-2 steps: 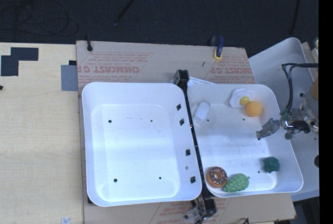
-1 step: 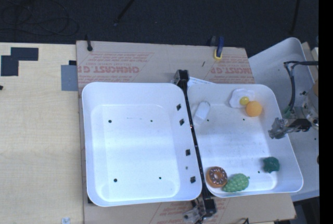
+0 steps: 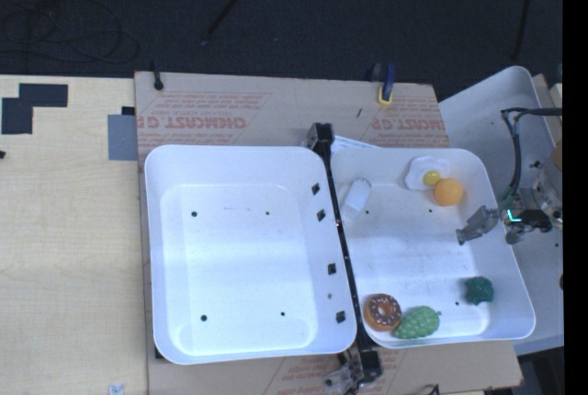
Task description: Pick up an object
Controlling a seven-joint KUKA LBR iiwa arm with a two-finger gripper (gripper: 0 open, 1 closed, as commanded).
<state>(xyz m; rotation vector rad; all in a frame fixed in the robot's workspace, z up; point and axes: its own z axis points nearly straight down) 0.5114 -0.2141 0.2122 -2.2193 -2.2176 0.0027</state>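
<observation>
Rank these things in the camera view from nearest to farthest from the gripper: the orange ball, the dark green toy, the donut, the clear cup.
Measured from the gripper at the right bin's right side:
1. Orange ball, just up-left of it.
2. Dark green toy, below it, slightly farther.
3. Donut, at the bottom rim.
4. Clear cup, near the divider; close to the donut's distance, so this order is uncertain.
</observation>
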